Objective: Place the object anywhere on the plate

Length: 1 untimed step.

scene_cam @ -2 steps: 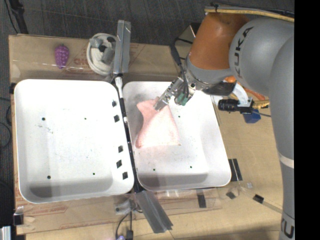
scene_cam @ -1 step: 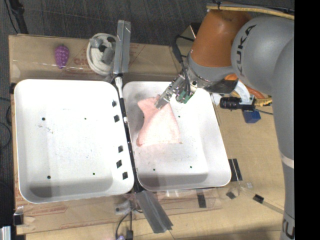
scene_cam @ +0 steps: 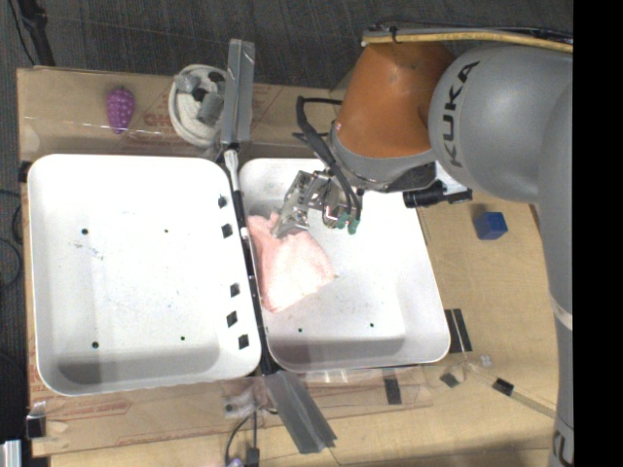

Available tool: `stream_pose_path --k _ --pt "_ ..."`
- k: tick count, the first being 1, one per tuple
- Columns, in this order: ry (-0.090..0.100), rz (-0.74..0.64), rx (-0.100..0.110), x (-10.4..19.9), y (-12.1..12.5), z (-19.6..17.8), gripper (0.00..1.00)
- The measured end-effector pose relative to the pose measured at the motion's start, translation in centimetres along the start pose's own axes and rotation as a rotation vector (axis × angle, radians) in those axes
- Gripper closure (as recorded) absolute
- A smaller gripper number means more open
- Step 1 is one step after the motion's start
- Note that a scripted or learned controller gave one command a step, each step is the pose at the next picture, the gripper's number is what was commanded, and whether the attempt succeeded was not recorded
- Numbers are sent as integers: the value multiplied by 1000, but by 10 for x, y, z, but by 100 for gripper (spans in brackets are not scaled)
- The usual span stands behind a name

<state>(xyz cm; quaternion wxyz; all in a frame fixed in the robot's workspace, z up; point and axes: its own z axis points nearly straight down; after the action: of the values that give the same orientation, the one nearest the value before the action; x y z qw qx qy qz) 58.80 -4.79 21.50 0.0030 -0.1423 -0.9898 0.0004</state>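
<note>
Over the right bin (scene_cam: 428,290), a big grey arm (scene_cam: 506,115) with an orange band. Reaches in from the right side and covers the far right corner of that bin.

Left of the right bin and touching it side by side, a second white bin (scene_cam: 127,368). Looks about as big.

Inside the right bin, by its left wall, a flat pink thing (scene_cam: 292,270). Lies on the bin floor, a bit crooked, from the far left part down toward the middle. Looks pale and soft. Hard to tell if plate or something else.

Inside the right bin too, near its far wall, the gripper (scene_cam: 310,212). Hangs just over the far end of the pink thing. Cannot tell if touching. Cannot tell if open or closed, or if anything is held.

Past the far left corner of the right bin, a white round roll (scene_cam: 192,113) on the bench, with a grey bar (scene_cam: 238,90) beside it.

Further left of that corner, a small purple bumpy thing (scene_cam: 120,108).

Right of the right bin, a small blue block (scene_cam: 492,225) on the bench.
</note>
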Motion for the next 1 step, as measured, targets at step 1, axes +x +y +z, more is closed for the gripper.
stream_pose_path --k 1 --pt "-1 -293 0 32 30 -3 100"
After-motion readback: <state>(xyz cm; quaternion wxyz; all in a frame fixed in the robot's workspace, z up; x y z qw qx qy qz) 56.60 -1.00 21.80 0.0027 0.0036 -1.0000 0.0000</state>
